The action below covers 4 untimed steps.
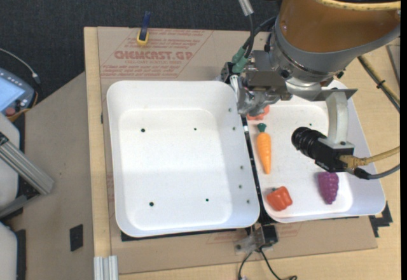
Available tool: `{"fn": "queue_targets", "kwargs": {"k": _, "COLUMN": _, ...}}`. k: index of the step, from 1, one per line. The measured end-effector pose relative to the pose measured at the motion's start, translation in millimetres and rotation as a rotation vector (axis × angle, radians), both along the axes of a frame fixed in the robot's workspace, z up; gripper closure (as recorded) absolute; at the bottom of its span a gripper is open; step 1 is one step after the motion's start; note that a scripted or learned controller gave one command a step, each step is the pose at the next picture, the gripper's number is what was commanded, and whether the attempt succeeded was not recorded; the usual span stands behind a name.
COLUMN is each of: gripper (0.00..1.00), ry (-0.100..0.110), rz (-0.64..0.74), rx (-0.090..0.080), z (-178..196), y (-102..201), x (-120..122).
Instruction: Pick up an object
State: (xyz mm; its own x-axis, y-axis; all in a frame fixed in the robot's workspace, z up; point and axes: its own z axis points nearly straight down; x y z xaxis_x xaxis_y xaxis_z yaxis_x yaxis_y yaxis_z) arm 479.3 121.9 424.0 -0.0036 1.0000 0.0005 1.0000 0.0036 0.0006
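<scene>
**Carrot, red piece and purple piece in the right-hand bin, with the arm poised over its upper left corner**

Carrot [264, 151], orange with a green top, lies in the right bin [365, 199] close to that bin's left wall, its leafy end toward 12 o'clock and its tip toward 6 o'clock. At about 5 o'clock from the carrot sits a red, rounded object [278, 198] near the bin's front edge. A purple, knobbly object resembling a grape cluster [328, 186] lies at 3 o'clock from the red one, apart from it. A small pinkish item [259, 113] shows just at 12 o'clock from the carrot, partly hidden under the gripper; what it is cannot be told.

Printed in red on the brown cardboard sheet [172, 53] covering the tabletop, at 12 o'clock from the left bin [172, 158], is the word "CHEMCAST" followed by "G.P"; the smaller lines below it are too faint to read. A yellow and blue clip [144, 34] sits on the sheet's far edge.

The arm [337, 5] enters from 2 o'clock, its orange band large in the foreground. The gripper [253, 104] hangs over the right bin's upper left corner, beside the wall shared by the two bins. Whether the jaws are open or closed cannot be told. A black cylindrical unit [318, 148] with a cable projects from the wrist bracket over the bin, at 3 o'clock from the carrot.
</scene>
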Motion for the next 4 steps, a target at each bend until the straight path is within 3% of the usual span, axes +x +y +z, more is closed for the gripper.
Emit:
{"fn": "queue_targets", "kwargs": {"k": 1, "gripper": 1.0, "ry": -0.003, "rz": 0.001, "rx": 0.001, "z": 15, "y": 47, "x": 0}}
{"fn": "queue_targets", "kwargs": {"k": 2, "gripper": 1.0, "ry": -0.006, "rz": -0.001, "rx": 0.002, "z": 61, "y": 81, "x": 38}}
{"fn": "queue_targets", "kwargs": {"k": 3, "gripper": 1.0, "ry": 0.004, "rz": 0.0, "rx": -0.001, "z": 55, "y": 99, "x": 10}}
{"fn": "queue_targets", "kwargs": {"k": 4, "gripper": 1.0, "ry": -0.005, "rz": -0.001, "rx": 0.002, "z": 91, "y": 103, "x": 25}}
